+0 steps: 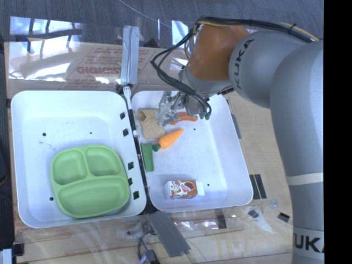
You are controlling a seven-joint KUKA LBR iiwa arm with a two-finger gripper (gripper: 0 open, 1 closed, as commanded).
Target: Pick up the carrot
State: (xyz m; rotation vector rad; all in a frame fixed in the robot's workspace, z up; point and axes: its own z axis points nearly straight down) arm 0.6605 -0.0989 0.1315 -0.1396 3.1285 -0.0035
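— How is the light on your feed?
— Bright and even, from where I sit. Glare streaks the clear sheet [49,29] at top left; the white bins [33,114] nearly wash out. Slightly soft focus.

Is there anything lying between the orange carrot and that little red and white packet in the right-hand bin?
No. In the camera view, only bare white bin floor separates the orange carrot from the red and white packet.

Bench [258,147] bears two white bins: left bin [33,114], right bin [231,164].
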